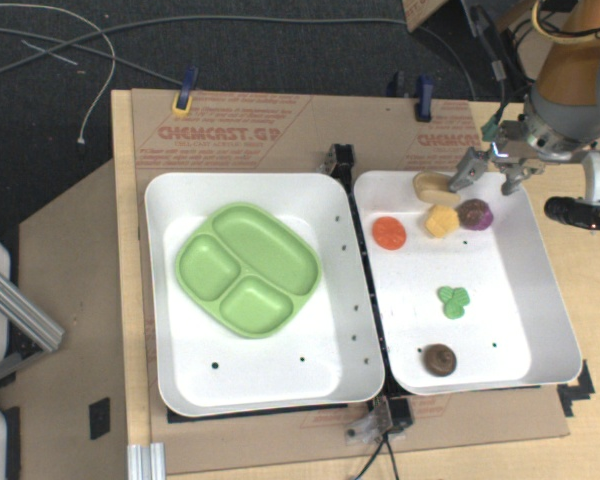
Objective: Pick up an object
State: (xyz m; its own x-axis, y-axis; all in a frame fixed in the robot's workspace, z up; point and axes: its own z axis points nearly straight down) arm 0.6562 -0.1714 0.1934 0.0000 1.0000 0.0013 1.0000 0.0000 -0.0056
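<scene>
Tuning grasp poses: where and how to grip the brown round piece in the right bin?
Take the brown round piece across its middle, straight from above. It sits low and alone near the right bin's front edge, with bare floor on both sides for the jaws; probably any angle works.

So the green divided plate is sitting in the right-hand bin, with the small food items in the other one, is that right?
Not quite: the camera view shows the green divided plate in the left-hand bin. The small food items, such as the orange piece, lie in the right-hand bin.

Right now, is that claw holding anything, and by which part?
Nothing. The gripper is open above the right bin's far edge, with no item between its fingers; the purple piece lies just below it.
</scene>
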